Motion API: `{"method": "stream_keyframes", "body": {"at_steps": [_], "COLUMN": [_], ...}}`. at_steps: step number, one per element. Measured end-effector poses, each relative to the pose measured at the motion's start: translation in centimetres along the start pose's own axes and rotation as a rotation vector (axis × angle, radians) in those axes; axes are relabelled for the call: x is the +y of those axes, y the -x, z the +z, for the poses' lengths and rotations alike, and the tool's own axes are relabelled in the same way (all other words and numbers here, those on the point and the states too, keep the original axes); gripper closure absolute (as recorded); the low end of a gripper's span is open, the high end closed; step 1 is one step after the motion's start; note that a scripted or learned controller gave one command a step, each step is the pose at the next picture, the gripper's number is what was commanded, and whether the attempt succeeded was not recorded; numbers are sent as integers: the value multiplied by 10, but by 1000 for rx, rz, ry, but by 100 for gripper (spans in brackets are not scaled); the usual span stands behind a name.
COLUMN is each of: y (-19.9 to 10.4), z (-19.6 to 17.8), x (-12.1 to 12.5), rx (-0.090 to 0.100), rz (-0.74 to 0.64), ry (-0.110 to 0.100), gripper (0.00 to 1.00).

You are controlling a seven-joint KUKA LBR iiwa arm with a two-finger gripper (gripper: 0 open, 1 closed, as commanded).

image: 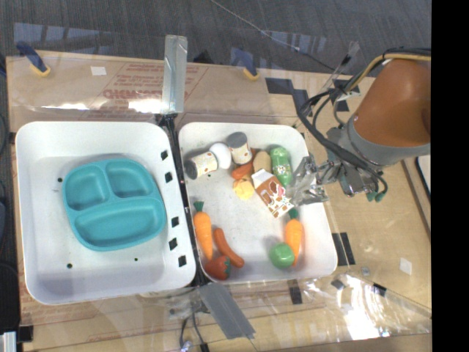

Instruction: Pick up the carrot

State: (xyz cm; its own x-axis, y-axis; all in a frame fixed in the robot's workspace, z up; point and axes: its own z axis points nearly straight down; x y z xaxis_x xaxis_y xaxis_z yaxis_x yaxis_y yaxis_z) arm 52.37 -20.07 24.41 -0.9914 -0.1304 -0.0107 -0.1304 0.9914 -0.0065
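carrot [294, 235] lies just below gripper [306, 184].

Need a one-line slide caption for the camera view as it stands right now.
KUKA gripper hovers at the right bin's right edge above toy food, two carrots below it; teal divided plate in the left bin.
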Motion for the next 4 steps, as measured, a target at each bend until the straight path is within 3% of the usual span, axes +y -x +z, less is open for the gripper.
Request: {"method": "stream_keyframes", "body": {"at_steps": [1, 2, 3, 4], "y": [-28, -25, 1, -46], "z": [-24, -55, -115, -105], "x": [-6, -6, -9, -4], "rx": [6, 6, 4, 5], "rz": [-258, -500, -849, -1398], "ry": [5, 6, 7, 16], "gripper": [100, 100, 100, 100]}}
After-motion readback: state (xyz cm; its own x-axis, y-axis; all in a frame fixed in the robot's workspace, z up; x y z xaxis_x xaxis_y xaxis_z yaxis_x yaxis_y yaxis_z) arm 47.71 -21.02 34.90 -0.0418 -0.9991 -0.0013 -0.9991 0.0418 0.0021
